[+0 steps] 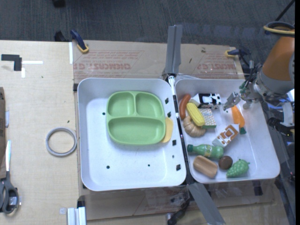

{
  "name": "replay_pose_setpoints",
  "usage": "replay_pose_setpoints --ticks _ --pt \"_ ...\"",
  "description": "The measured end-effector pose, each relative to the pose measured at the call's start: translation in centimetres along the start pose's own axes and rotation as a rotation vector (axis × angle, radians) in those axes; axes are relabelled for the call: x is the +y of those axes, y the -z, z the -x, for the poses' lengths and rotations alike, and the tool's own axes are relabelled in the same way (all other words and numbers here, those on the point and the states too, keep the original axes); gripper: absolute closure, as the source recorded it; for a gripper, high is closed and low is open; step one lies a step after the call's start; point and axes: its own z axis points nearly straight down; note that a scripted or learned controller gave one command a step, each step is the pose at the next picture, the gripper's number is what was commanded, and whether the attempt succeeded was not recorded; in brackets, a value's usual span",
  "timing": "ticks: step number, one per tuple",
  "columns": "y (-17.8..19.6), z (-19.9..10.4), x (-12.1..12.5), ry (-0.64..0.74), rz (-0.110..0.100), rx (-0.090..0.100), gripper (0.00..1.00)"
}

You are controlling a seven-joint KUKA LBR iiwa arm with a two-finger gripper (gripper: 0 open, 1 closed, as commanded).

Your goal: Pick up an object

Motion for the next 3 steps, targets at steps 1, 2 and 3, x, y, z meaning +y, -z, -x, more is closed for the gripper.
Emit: replay_pose_setpoints --ticks 1,2,3 --pt "1.5 0.7 0.2 -0.002 0.012 -0.02 1.0" --pt "1.6 0.4 0.3 0.001 0.012 -0.016 0.0" --pt "0.2 -0.1 -0.9 -0.057 -0.009 0.002 0.0"
